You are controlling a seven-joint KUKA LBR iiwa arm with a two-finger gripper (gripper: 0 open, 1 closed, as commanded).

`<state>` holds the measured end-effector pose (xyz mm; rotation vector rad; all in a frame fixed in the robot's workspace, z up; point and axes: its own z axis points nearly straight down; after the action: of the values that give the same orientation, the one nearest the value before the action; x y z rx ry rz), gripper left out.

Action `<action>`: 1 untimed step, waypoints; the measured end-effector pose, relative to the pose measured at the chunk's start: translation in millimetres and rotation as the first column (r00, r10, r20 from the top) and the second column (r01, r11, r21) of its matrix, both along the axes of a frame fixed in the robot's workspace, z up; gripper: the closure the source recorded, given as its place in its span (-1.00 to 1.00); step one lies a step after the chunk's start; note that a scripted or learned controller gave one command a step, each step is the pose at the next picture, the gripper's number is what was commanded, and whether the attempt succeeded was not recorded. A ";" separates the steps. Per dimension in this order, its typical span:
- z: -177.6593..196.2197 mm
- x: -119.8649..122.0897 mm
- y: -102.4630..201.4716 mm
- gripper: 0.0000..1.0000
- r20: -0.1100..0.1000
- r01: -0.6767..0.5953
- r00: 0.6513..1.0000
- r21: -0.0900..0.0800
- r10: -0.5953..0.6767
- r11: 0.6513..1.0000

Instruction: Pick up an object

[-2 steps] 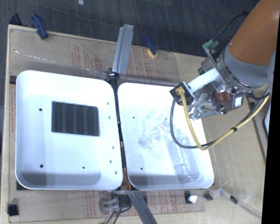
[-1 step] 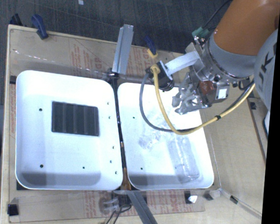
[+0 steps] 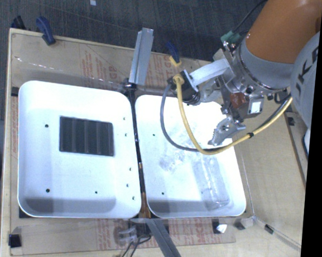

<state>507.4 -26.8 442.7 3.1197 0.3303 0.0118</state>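
My gripper (image 3: 223, 131) hangs over the right bin (image 3: 147, 152), near its far right part. Just below it in the view a clear plastic bottle (image 3: 212, 183) lies lengthwise on the bin floor, running toward the near right corner. A small clear object (image 3: 169, 164) rests near the bin's middle, left of the bottle. Another faint clear item (image 3: 175, 135) lies further back. I see nothing hanging from the gripper.
The left bin (image 3: 31, 142) has a dark ribbed rectangle (image 3: 87, 136) on its floor. A yellow and a grey cable (image 3: 189, 134) loop from the wrist over the right bin. A metal divider bar (image 3: 140, 56) stands between the bins at the back.
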 end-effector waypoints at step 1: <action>-96.0 -31.0 -77.4 -1.00 -0.013 -0.098 0.995 0.006 0.098 0.995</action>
<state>476.5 -104.2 346.7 3.1068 0.4840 -0.0074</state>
